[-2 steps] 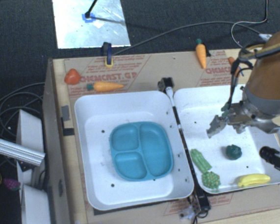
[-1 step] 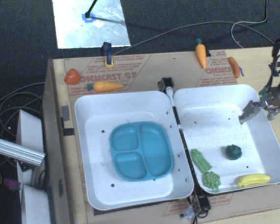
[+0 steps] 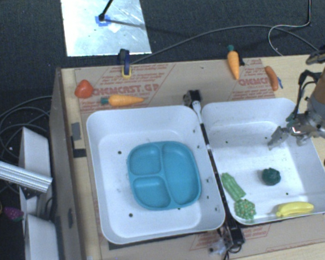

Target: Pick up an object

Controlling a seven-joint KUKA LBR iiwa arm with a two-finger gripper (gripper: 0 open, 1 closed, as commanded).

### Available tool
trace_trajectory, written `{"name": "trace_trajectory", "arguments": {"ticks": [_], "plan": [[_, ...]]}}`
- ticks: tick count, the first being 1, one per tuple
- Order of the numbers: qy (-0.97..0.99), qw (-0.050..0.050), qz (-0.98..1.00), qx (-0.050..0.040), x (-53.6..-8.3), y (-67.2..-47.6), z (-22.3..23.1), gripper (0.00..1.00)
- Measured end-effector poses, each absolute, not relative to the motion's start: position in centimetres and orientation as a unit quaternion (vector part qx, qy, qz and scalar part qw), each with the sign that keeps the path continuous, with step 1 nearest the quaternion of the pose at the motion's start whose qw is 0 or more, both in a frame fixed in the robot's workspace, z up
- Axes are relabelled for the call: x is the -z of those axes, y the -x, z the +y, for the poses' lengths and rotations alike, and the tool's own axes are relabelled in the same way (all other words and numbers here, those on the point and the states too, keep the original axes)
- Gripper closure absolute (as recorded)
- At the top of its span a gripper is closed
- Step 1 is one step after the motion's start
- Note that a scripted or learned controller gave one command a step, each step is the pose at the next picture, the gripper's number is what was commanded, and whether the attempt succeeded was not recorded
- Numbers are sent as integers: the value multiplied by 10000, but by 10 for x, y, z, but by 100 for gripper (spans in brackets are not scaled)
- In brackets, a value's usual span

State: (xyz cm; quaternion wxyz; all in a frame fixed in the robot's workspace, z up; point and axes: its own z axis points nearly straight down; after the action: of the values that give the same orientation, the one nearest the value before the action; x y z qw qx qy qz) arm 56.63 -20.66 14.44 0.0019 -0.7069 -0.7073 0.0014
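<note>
Blue and moulded into compartments, a plate (image 3: pixel 164 175) lies flat in the left bin (image 3: pixel 102 132), left of centre. In the right bin (image 3: pixel 230 117) the candidates sit toward the lower edge: a green pod (image 3: pixel 233 185) and a bumpy green piece (image 3: pixel 245 209) by the divider, a dark green lump (image 3: pixel 271 176) in open floor, a yellow banana (image 3: pixel 295 208) against the front wall. At the frame's right the gripper (image 3: pixel 288 133) hovers above and right of the lump, fingers spread, pinching nothing, probably lining up a descent.
</note>
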Motion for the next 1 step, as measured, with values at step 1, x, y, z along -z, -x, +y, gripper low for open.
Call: {"name": "trace_trajectory", "arguments": {"ticks": [1], "plan": [[7068, 0, -7074, 3, -84, -512, -168, 0]]}}
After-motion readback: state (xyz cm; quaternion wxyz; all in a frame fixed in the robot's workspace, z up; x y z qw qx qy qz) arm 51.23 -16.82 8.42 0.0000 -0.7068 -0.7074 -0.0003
